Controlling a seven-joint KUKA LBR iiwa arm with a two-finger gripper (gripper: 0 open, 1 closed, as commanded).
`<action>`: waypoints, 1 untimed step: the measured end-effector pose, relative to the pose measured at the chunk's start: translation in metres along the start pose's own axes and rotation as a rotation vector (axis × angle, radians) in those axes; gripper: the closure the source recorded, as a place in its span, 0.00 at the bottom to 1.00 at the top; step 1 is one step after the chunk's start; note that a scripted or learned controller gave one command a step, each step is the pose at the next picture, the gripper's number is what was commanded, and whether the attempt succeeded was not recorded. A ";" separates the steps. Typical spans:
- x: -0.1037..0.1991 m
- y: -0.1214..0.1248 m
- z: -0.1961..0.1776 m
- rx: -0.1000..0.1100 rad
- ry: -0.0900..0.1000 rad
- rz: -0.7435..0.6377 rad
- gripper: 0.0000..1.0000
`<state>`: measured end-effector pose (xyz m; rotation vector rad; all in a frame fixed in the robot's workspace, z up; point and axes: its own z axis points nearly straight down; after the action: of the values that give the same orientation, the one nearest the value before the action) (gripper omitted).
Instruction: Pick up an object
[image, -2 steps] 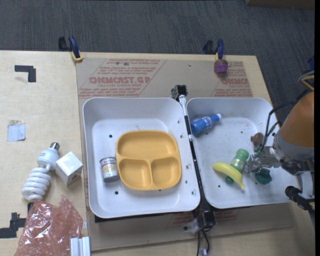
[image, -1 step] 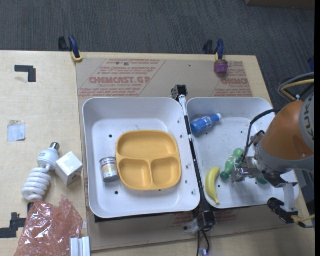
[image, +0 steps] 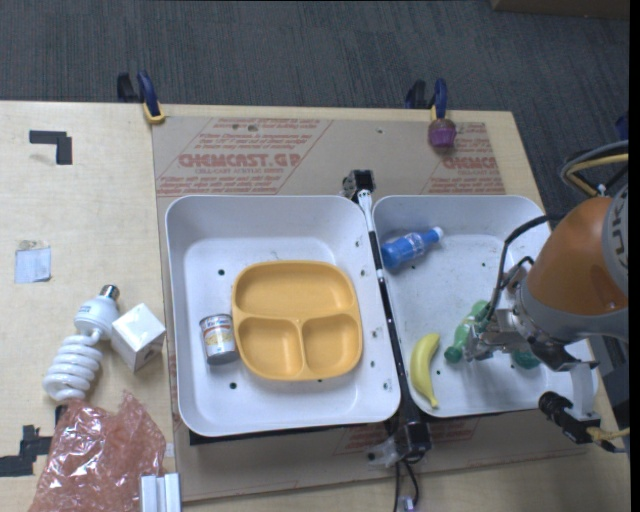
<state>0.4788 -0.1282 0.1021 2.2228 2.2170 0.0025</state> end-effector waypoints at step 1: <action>0.082 0.000 -0.090 0.001 0.000 -0.003 1.00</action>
<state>0.4786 -0.0459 0.1923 2.2197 2.2213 0.0010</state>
